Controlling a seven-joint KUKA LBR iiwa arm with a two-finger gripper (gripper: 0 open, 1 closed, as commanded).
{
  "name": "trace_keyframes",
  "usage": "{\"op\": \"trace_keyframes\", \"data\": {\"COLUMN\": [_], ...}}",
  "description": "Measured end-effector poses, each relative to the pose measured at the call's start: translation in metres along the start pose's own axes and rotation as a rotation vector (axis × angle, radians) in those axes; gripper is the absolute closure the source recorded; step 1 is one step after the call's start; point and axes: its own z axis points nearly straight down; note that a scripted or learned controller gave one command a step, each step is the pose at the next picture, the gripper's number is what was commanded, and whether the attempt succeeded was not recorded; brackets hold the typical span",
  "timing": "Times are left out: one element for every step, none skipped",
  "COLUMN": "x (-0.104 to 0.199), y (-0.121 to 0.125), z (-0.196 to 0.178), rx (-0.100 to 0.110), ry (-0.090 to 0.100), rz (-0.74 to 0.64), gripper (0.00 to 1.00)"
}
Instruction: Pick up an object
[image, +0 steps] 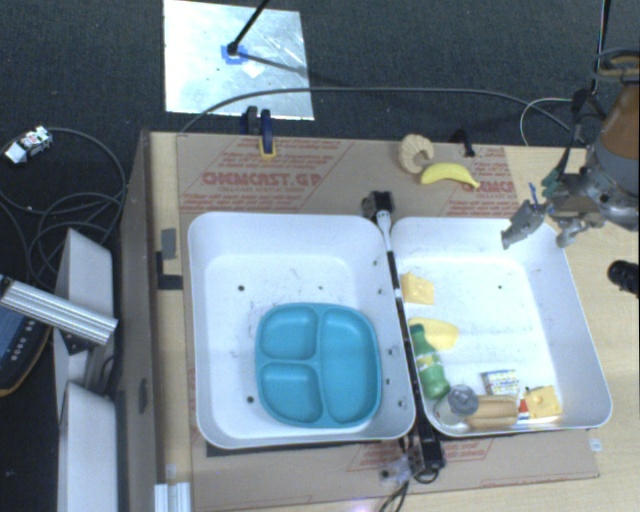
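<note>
My gripper hangs over the upper right corner of the right bin, open, with nothing between its fingers. Down in the right bin lie a yellow cheese wedge, a yellow lemon-like piece, a green bottle, a grey round cap, a tan roll, a small labelled box and a yellow block. These sit along the bin's left and near sides, well below and left of the gripper.
The left bin holds a blue divided plate. On the cardboard behind the bins lie a banana and a beige ring-shaped toy. A blue and yellow clamp stands at the back edge. Cables run across the floor beyond.
</note>
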Motion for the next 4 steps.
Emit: {"op": "trace_keyframes", "data": {"x": [0.000, 0.049, 0.107, 0.107], "y": [0.001, 0.035, 0.049, 0.048], "z": [-0.011, 0.001, 0.001, 0.001], "rx": [-0.003, -0.001, -0.001, -0.001], "ry": [0.000, 0.001, 0.002, 0.001], "rz": [-0.003, -0.002, -0.003, -0.002], "gripper": [1.00, 1.00, 1.00, 0.00]}}
